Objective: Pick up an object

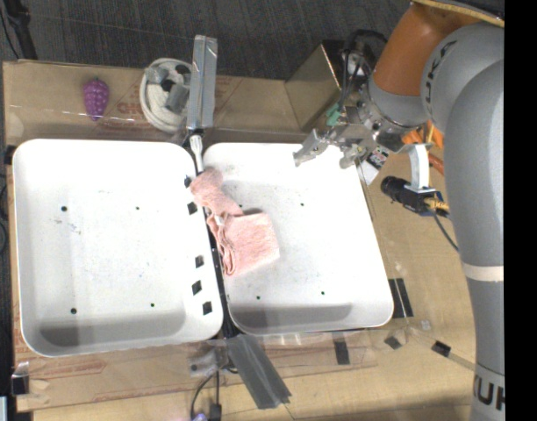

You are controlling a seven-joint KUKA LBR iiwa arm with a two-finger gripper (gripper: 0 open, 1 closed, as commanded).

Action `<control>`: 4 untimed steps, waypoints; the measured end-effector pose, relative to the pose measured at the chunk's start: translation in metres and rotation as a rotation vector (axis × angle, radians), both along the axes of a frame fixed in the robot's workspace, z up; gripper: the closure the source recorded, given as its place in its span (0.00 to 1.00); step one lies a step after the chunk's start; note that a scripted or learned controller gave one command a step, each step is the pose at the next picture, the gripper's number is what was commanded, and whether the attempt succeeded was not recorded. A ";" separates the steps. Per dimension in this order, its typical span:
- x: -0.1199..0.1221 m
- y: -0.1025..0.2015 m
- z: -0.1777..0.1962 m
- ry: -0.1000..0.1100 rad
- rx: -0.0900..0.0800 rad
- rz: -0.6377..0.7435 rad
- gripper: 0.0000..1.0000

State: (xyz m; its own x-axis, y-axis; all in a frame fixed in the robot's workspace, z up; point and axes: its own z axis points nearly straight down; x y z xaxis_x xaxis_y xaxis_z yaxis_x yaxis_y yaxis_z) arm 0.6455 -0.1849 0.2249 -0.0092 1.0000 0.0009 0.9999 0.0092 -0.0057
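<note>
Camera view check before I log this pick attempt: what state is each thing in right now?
Pink cloth: crumpled, lying in the right bin against its left wall, not held.
Gripper: raised over the right bin's far edge, apart from the cloth.
Left bin: resting flat beside the right bin.
Purple object: lying on the bench behind the left bin.

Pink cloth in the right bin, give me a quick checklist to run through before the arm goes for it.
1. Pink cloth in view, uncovered: ok.
2. Cloth inside the right bin: ok, though it lies against the left wall by the divider.
3. Gripper over the cloth: not ok, it hangs near the bin's far edge.
4. Jaws open: cannot tell.
5. Nothing held already: cannot tell.
</note>
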 end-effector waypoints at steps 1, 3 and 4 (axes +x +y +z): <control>-0.014 0.062 -0.126 0.001 0.000 -0.035 0.00; -0.035 0.090 -0.133 -0.002 0.001 0.319 0.00; -0.035 0.090 -0.133 -0.003 0.001 0.318 0.00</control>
